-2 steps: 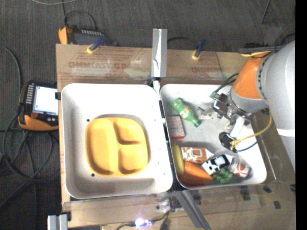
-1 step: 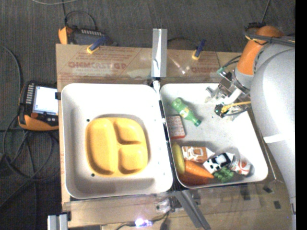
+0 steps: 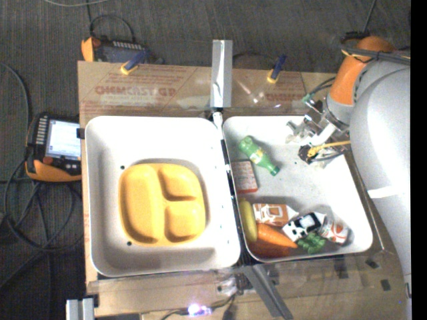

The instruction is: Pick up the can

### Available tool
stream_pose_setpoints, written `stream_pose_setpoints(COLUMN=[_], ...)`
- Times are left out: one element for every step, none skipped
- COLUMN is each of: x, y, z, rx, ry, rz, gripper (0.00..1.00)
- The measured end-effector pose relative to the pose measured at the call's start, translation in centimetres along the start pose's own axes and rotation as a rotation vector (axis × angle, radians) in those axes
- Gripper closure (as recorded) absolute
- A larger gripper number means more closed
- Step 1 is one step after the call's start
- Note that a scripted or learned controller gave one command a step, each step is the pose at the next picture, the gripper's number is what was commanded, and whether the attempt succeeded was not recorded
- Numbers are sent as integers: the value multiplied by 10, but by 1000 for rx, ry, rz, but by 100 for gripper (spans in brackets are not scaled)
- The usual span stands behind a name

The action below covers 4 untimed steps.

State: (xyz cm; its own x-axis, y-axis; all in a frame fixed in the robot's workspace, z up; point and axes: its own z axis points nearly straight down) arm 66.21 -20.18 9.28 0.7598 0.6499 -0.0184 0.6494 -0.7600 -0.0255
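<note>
A can [image 3: 243, 175] with a reddish label lies on its side against the left wall of the right bin [image 3: 333, 185]. My gripper [image 3: 301, 145] hovers over the upper right part of that bin, well to the right of the can and a little farther back. It is open, with nothing between its fingers. The grey arm with its orange band [image 3: 347, 79] comes in from the right.
A green bottle [image 3: 257, 155] lies between the can and the gripper. Along the bin's front sit a banana [image 3: 248, 220], a carton [image 3: 275, 213], a carrot [image 3: 275, 235], a cow-patterned pack [image 3: 303, 225] and an orange-and-white container [image 3: 335, 231]. The left bin [image 3: 100, 179] holds a yellow divided tray [image 3: 163, 202].
</note>
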Motion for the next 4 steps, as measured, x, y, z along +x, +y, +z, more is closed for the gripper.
stream_pose_setpoints(x=[1,-1,2,-3], y=[0,-1,-11,-2], z=[-8,-6,5,-69], rx=[-8,0,-18,-21], ry=[-3,-9,-1,16], rz=[-2,-1,72,261], gripper=[100,0,0,0])
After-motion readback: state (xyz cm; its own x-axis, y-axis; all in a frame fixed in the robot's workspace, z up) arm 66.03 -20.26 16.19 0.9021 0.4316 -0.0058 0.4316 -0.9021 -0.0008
